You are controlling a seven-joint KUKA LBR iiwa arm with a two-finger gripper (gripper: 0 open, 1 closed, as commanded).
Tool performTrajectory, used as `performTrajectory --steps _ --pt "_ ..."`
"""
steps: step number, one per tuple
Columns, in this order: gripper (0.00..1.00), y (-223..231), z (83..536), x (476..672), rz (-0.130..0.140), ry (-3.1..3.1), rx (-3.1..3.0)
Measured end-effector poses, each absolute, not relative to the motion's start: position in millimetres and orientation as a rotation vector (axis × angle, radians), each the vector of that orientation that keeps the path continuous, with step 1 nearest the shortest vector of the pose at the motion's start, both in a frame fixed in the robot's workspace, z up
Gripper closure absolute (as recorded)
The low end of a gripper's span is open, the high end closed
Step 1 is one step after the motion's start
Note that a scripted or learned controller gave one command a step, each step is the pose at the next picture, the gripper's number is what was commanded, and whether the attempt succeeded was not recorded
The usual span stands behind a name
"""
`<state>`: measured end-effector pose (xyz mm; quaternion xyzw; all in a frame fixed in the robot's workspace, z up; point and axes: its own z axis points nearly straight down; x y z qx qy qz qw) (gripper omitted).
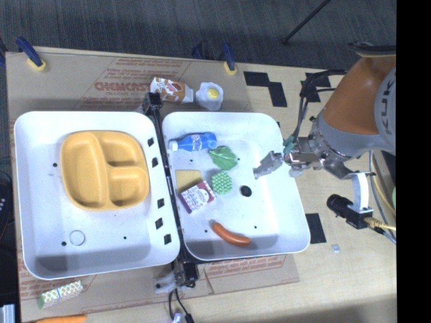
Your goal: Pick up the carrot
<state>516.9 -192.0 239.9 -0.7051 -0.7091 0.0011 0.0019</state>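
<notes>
Camera view: the gripper (268, 165) hangs over the right bin (286, 210) near its right edge; whether it is wide or narrow cannot be told, and nothing shows between it. The carrot (230, 234) lies near the front edge of that bin, apart from the gripper. A yellow divided plate (104, 168) sits in the left bin (34, 214).

A robot test lab, by the look of it: two white bins (40, 200) sit on flattened cardboard (128, 79) clamped to a bench (337, 274), toy food lies about, cables (380, 226) trail at the right, and dark carpet (135, 12) lies beyond.
</notes>
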Motion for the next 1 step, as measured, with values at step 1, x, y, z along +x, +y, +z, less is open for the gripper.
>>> performTrajectory --steps 1 --pt "0.0 -115.4 104.6 485.5 0.005 -2.134 -2.295"
